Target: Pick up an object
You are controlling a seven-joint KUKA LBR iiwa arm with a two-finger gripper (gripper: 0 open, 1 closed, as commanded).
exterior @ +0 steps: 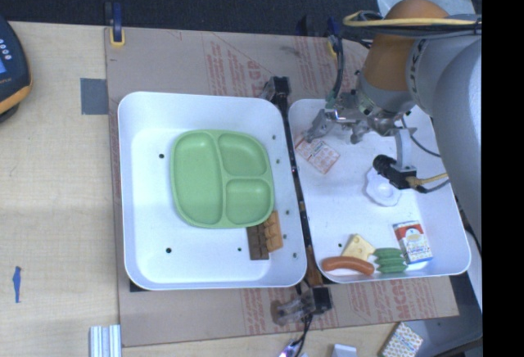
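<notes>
White plastic floors the right bin (442, 224), where the things I could pick up lie: a small printed packet (317, 155) near its upper left corner, a white cup (381, 189) toward the middle, and along the front edge a hot dog (348, 267), a yellow cheese wedge (357, 247), a green pea pod (390, 260) and a red and white carton (413, 242). My pincer (345, 121) hangs over the bin's far end, just above the packet, fingers spread apart with nothing between them. Beside it, the left bin (143, 183) carries a green divided plate (222, 178) and a brown waffle-like block (264, 237).
</notes>
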